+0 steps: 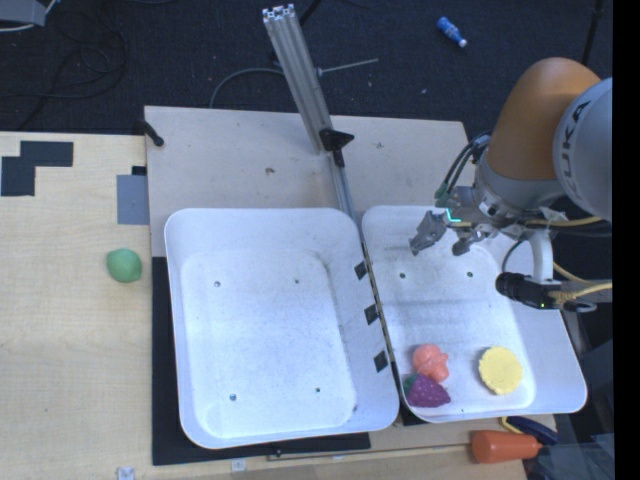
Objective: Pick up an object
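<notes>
Gripper [446, 236] spread, nothing held, above right bin [455, 298]; yellow disc [500, 370], bumpy, round.

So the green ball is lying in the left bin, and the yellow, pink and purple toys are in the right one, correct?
Not quite. The camera view shows the green ball lying outside the bins, on the wooden bench left of the left bin. The yellow toy, pink toy and purple toy are indeed in the right bin.
</notes>
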Robot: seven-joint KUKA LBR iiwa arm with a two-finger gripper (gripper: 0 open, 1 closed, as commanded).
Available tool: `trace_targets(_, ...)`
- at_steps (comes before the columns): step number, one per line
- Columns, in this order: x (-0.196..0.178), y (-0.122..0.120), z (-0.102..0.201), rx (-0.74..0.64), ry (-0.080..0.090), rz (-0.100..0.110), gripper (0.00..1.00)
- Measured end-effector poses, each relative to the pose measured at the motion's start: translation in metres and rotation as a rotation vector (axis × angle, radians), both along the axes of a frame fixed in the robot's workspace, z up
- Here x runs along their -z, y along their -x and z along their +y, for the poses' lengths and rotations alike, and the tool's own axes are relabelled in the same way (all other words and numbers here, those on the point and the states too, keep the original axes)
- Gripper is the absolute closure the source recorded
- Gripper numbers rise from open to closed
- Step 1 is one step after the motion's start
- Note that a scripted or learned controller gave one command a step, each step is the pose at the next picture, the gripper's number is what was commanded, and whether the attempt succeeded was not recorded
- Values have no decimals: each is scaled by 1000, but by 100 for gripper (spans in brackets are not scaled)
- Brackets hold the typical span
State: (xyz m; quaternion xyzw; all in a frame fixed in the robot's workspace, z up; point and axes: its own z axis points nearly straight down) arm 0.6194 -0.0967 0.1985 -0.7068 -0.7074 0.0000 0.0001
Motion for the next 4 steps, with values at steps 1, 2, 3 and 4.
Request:
trace_targets(1,0,0,0,0,0,0,0)
trace_targets(2,63,5,-1,0,0,5,0)
trace_targets(3,109,5,0,0,0,1,0)
trace_targets(4,97,4,-1,3,0,-1,100)
